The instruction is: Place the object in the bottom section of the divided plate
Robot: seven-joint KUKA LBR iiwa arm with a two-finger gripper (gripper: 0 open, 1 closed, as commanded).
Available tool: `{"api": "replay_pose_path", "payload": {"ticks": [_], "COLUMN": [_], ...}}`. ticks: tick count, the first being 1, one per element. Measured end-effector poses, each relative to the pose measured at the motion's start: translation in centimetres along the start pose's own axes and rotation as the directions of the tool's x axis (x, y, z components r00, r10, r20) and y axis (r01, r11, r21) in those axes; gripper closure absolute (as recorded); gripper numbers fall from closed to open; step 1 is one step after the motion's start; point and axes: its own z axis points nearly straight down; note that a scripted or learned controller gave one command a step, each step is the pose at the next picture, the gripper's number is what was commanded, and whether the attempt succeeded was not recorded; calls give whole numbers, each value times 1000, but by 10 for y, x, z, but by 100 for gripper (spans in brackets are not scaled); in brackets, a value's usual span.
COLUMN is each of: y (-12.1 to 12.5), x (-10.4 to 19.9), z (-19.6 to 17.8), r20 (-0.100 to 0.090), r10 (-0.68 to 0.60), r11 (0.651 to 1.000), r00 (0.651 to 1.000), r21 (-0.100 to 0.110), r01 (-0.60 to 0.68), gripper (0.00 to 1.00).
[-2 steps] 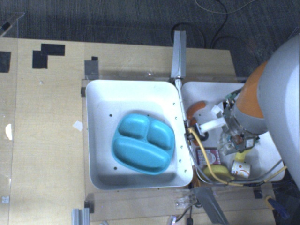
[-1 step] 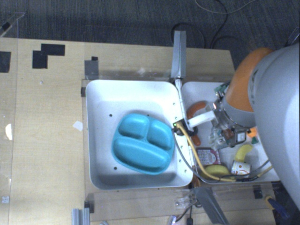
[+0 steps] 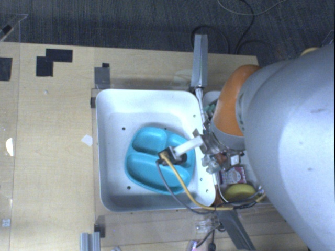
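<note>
A blue divided plate (image 3: 145,163) lies in the left white bin (image 3: 112,140), right of the bin's middle. It has two smaller sections at the top and one wide section at the bottom. My gripper (image 3: 208,151) hangs over the wall between the two bins, just off the plate's right edge. The arm's grey body and orange band (image 3: 230,109) hide most of the right bin. A yellow-green rounded object (image 3: 239,191) and a dark red packet (image 3: 233,175) lie in the right bin below the gripper.
A bit of green (image 3: 211,109) shows at the right bin's top left corner under the wrist. Grey metal posts (image 3: 200,61) stand at the bins' corners. The wooden bench (image 3: 52,156) stretches away to the left.
</note>
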Motion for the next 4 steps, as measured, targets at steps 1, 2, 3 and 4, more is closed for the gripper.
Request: {"api": "replay_pose_path", "payload": {"ticks": [1,2,3,4], "y": [-47,-93,-149,-147], "x": [19,81,53,57], "z": [70,90,62,91], "r20": [-11,-17,-6,-17], "r10": [-75,-116,-312,-315], "r11": [997,993,950,949], "r00": [997,993,950,949], "r21": [-1,-2,-1,-6], "r01": [74,116,312,315], "gripper": [100,100,100,100]}}
